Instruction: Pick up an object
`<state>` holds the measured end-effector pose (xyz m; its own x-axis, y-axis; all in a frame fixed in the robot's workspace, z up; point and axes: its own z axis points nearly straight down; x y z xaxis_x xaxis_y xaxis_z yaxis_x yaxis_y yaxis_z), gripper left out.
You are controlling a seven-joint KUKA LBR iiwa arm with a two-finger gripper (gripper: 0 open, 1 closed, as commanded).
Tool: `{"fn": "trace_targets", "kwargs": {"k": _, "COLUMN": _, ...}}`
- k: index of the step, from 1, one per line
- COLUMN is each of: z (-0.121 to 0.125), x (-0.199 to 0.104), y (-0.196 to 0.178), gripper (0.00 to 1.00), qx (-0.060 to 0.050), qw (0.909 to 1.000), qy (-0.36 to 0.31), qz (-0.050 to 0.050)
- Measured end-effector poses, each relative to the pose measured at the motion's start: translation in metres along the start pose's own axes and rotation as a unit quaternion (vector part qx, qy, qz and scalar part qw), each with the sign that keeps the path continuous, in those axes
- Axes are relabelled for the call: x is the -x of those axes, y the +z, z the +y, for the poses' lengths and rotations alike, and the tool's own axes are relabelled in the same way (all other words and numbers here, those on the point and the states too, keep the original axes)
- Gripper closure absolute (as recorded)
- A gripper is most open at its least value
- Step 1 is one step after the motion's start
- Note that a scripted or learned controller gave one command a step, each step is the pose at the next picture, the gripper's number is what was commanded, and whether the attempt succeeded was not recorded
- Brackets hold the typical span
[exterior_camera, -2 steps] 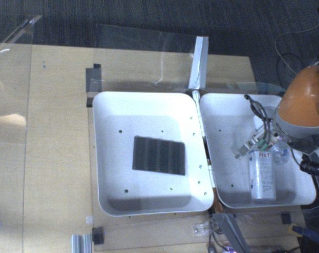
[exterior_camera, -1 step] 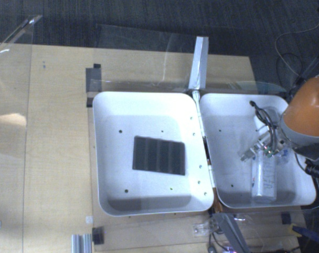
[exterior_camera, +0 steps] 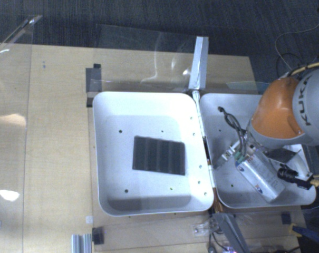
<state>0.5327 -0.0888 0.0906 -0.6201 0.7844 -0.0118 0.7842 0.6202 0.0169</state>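
Note:
A dark ribbed rectangular pad (exterior_camera: 159,155) lies flat in the middle of the left bin (exterior_camera: 109,120). My gripper (exterior_camera: 223,160) hangs low over the right bin (exterior_camera: 214,115), near its left wall and pointing down and to the left. Its silvery body (exterior_camera: 257,175) and the orange wrist band (exterior_camera: 275,115) cover most of that bin's floor. No object shows at the gripper's tip. The pad is well apart from the gripper, across the wall that divides the bins.
A black cable (exterior_camera: 230,121) loops from the wrist over the right bin. An upright metal post (exterior_camera: 200,62) stands behind the seam between the bins. A clear plastic sheet (exterior_camera: 22,141) covers the wooden bench at left.

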Motion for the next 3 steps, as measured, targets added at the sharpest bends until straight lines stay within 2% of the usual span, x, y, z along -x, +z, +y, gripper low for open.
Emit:
{"fn": "trace_targets", "kwargs": {"k": 1, "z": 0.035, "x": 0.064, "y": 0.003, "gripper": 0.00, "qx": -0.003, "qw": 0.9997, "qy": -0.022, "qz": 0.001}}
{"fn": "trace_targets", "kwargs": {"k": 2, "z": -0.018, "x": 0.038, "y": 0.001, "gripper": 0.00, "qx": -0.004, "qw": 0.9999, "qy": -0.015, "qz": 0.002}}
{"fn": "trace_targets", "kwargs": {"k": 3, "z": -0.013, "x": 0.039, "y": -0.012, "gripper": 1.00, "qx": 0.001, "qw": 0.9999, "qy": -0.016, "qz": -0.002}}
